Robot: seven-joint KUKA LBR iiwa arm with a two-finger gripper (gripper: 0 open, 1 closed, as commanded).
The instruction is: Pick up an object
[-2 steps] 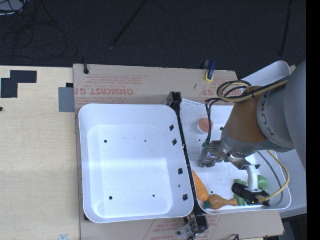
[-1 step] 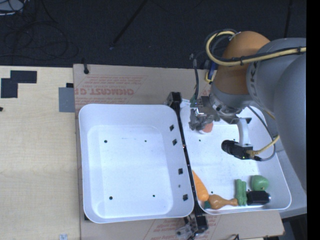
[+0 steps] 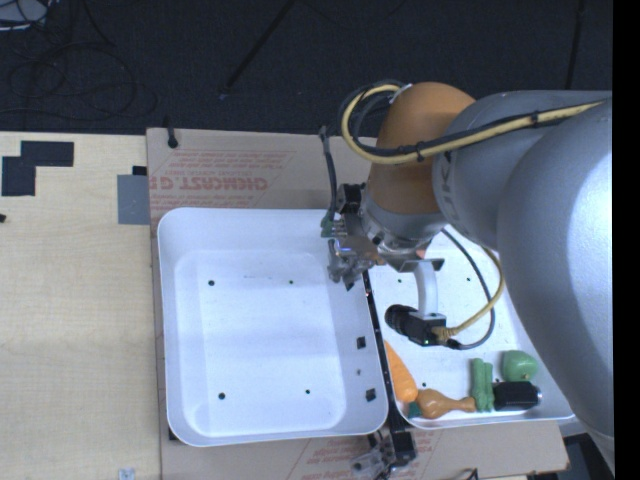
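Gripper (image 3: 345, 256): it stood over the wall between the two bins, toward the far end. The wrist covered it from above, so I could not tell whether it was spread or pressed together.
Held item: nothing was seen in the gripper.
Candidate objects: all lay in the right bin (image 3: 462, 286), well apart from the gripper and toward the near corner.
Carrot (image 3: 400, 370): nearest to the gripper, lying close along the dividing wall.
Gourd (image 3: 447, 404): beyond the carrot from the gripper, against the near rim.
Green stick (image 3: 483, 384), green lump (image 3: 518, 364), black block (image 3: 516, 396): farthest from the gripper, packed close together.
Left bin (image 3: 260, 338): on the gripper's other side; no object was noted there.
Risk one: a straight descent from this position would likely strike the dividing wall rather than an object.
Risk two: the carrot lay so near the wall that a grasp may have lacked room on that side.
Risk three: in the packed group, closing on one piece could nudge or catch its neighbour.
Hidden: the arm covered the right bin's far and right parts, and anything under it went unseen.
Unclear: the black block's shape, and whether the green pieces touched.
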